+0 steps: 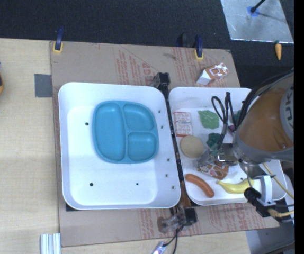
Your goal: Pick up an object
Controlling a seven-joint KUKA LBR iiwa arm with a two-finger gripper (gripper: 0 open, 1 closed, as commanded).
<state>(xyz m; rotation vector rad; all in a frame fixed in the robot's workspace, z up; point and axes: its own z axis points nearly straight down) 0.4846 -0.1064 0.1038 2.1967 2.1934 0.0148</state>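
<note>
Crowded white plastic right-hand bin (191, 95) holds a brown toy sausage (199, 184), yellow banana (232, 186), tan round ball (191, 146) and patterned wrapper (213, 169) close together. With the grey arm's gripper (222, 155) over the wrapper, grip unreadable, it may nudge neighbours or close on nothing.

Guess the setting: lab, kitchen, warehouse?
Most likely a robotics lab grasping bench: two white bins clamped onto cardboard, toy food like a banana and hot dog, and a grey arm reaching in.
</note>
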